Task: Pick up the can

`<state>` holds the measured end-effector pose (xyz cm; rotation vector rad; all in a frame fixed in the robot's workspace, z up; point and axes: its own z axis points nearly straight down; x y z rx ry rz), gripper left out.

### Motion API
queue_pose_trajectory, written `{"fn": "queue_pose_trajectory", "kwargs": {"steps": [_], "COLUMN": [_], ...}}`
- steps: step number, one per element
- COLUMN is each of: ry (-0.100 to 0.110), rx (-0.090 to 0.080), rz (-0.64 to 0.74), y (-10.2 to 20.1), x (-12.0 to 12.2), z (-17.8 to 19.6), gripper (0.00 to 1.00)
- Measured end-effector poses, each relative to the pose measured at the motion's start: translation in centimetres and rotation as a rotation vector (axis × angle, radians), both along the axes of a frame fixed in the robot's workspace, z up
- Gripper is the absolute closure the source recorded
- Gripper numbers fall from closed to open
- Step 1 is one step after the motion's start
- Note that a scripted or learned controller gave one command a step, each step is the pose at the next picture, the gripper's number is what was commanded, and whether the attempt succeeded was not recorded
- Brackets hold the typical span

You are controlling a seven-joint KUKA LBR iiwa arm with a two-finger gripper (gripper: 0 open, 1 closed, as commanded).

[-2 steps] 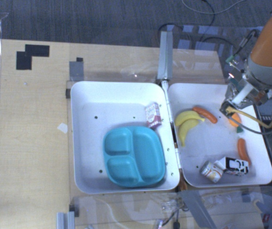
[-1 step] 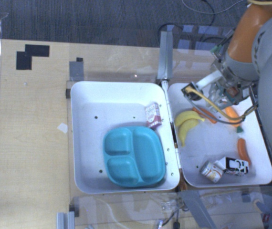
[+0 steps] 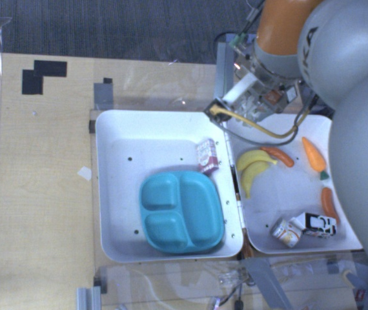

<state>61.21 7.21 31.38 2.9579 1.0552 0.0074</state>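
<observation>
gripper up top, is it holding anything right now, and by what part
It cannot be told. The gripper sits above the bins' far edge, apart from the can, which lies in the right bin.

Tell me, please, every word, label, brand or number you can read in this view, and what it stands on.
No text reads clearly in this view.
Can in the left bin: printed red and white label, too blurred to read.
Small carton in the right bin: print too small to read.
Black and white package beside it: markings blurred, unreadable.
</observation>
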Motion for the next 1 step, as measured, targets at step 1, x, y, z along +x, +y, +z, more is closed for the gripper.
{"fn": "queue_pose_trajectory", "kwargs": {"steps": [1], "ry": [-0.004], "rx": [0.000], "rz": [0.009], "y": [0.13], "x": [0.09], "z": [1.07], "gripper": [1.00]}}
